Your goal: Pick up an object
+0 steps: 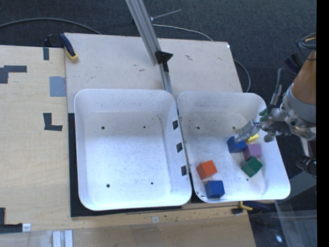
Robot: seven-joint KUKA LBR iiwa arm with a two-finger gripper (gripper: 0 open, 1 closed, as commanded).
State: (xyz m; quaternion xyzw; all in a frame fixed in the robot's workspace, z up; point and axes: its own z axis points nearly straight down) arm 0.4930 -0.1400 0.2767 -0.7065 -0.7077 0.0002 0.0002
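The right bin [216, 104] holds several small blocks. An orange block [206, 169] and a blue block [215, 189] lie near its front left. Toward its right side a second blue block [236, 145], a purple block [253, 151] and a green block [252, 166] sit close together. A yellow block [252, 136] peeks out just behind the purple one. My gripper [247, 129] reaches in from the right and hangs right over the second blue block and the yellow block. No block can be seen lifted off the bin floor.
The left bin [82, 138] stands beside the right one, sharing a middle wall. A slanted metal rail [144, 24] runs from the top down to the bins' junction. The arm's wrist [300, 112] overhangs the right bin's right rim.
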